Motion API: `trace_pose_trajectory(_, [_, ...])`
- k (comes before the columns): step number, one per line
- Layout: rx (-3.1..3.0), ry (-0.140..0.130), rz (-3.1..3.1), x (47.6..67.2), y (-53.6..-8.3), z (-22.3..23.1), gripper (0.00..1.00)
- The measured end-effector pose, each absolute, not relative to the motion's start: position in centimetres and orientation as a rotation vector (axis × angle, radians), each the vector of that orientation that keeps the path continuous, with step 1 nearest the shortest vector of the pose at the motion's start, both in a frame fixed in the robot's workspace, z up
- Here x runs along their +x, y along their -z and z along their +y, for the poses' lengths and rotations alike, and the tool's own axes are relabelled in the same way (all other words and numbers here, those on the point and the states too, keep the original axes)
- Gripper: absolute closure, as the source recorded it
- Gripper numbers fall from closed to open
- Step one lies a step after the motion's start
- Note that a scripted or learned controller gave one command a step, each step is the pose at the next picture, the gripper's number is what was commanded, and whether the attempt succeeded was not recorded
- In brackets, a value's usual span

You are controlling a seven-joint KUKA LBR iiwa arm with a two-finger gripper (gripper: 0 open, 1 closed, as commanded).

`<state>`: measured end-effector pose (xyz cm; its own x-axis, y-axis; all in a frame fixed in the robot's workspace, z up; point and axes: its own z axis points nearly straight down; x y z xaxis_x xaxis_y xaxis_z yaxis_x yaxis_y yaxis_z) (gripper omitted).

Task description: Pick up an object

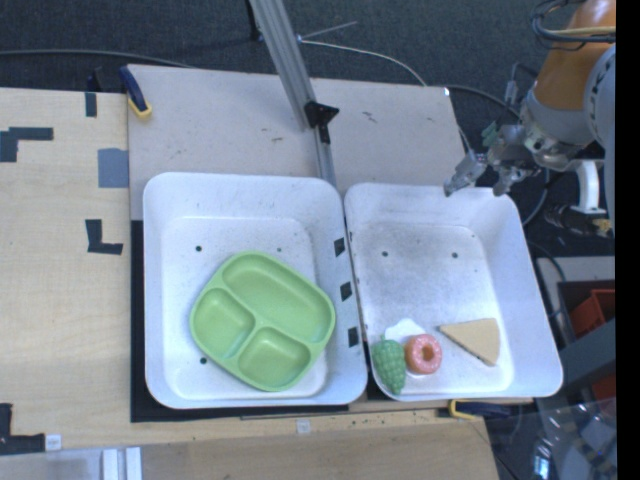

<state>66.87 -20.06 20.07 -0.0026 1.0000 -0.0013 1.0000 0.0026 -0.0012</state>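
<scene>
Nearest the camera, along the near edge of the right bin [530, 268]: green knobbly toy [389, 365] in the near left corner, pink doughnut [424, 353] touching its right side, small white piece [404, 330] just behind both. Tan wedge [474, 339] a little further right, apart from the doughnut, tip pointing left. Rest of that bin's floor bare and speckled grey.

Left bin [160, 268]: green divided plate [262, 319], three compartments, sitting toward the near edge, turned at an angle.

Gripper [476, 176] over the far right corner of the right bin, at the rim, well apart from all the toys. Fingers [458, 180] pointing down and left; too small and dark to tell how far open, nothing seen between them. Grey arm [565, 93] with orange band reaching in from the right edge.

Silver pole [285, 48] slanting across the bench [220, 118] behind the bins, ending at their shared far corner.
</scene>
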Motion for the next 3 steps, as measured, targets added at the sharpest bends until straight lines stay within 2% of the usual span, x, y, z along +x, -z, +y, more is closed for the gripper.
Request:
trace_pose_trajectory(1, [2.219, 0.004, 2.224, 66.9, -20.1, -20.1, 0.0])
trace_pose_trajectory(3, [2.223, 0.008, 2.225, 67.4, -11.2, -20.7, 0.0])
